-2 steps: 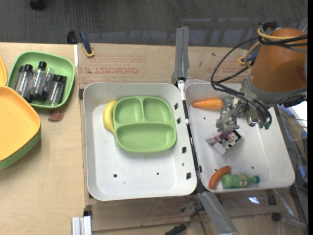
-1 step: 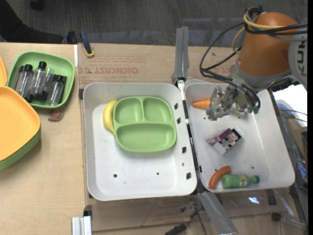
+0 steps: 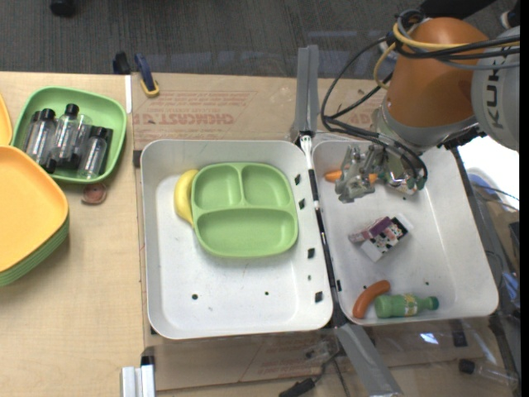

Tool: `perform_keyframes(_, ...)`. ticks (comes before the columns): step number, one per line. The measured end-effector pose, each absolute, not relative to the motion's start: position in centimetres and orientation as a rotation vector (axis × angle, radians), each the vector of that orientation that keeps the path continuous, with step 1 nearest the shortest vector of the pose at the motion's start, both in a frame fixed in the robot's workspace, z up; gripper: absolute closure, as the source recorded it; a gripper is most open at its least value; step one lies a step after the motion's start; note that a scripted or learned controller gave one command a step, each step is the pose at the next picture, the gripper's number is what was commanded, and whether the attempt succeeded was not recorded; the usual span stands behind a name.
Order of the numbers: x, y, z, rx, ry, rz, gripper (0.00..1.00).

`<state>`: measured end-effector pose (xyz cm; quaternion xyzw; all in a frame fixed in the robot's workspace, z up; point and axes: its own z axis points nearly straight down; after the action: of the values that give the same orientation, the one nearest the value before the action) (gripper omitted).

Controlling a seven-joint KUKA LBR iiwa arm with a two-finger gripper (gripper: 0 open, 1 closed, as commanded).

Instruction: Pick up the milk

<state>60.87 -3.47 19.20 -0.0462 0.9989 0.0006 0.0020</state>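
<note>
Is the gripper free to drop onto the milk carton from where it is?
Probably yes. The milk carton lies alone mid-bin, apart from the sausage and green bottle, with the gripper just above it in view.

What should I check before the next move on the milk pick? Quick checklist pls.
1. Milk carton located: ok, lying on its side mid right bin.
2. Gripper over the milk: not ok, it sits toward the bin's far left corner, up-view of the carton.
3. Gripper free of other items: cannot tell, a small orange piece lies right beside it.
4. Room around the milk: ok, the sausage and green bottle lie apart from it near the front wall.
5. Finger state: cannot tell from this view.
6. Left bin: ok, the green divided plate is well away from the path.
</note>
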Motion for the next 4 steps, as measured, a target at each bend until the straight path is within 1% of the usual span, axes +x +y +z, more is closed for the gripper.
perform_keyframes(1,55.1,-6.0,19.2,0.097,3.139,0.001,1.00)
perform_keyframes(2,59.7,-2.6,28.0,0.009,3.138,0.001,1.00)
perform_keyframes(3,58.4,-3.9,19.2,-0.515,3.097,0.002,1.00)
perform_keyframes(4,66.0,-2.7,19.3,-0.893,3.006,0.002,1.00)
